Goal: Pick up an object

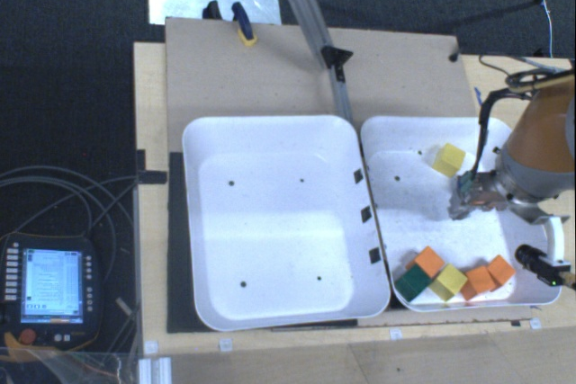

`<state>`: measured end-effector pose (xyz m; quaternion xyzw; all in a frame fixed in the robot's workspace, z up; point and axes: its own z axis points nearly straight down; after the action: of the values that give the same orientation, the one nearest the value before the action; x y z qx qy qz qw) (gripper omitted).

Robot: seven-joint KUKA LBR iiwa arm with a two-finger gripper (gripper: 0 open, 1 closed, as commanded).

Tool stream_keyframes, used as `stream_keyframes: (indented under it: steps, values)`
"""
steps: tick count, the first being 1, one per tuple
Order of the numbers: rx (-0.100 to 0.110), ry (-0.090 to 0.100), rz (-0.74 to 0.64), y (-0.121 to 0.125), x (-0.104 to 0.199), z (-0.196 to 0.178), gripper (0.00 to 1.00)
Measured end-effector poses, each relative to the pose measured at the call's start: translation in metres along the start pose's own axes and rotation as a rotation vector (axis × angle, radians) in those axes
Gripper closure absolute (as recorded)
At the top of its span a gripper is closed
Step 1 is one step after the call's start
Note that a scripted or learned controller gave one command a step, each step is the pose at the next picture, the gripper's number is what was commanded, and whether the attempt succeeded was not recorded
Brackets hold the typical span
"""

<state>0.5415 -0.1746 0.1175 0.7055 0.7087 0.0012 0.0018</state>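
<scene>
In the right bin point(387, 157) the hand point(465, 198), its opening too blurred to tell, hangs low just below a lone yellow block point(448, 159), so a descent here would likely meet bare floor, missing the clustered blocks point(450, 276) at the front wall.

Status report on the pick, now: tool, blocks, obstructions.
Tool low in right bin, nothing seen held. Yellow block lies just beyond it, apart. Other blocks clustered at near wall. Nothing between tool and yellow block.
</scene>
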Motion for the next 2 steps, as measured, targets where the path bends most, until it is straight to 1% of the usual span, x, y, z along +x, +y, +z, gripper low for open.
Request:
stream_keyframes:
  steps: [1,2]
  values:
    - [-0.003,-0.001,0.000,-0.006,0.001,-0.059,1.00]
    - [-0.004,-0.001,-0.002,0.000,0.009,-0.108,1.00]
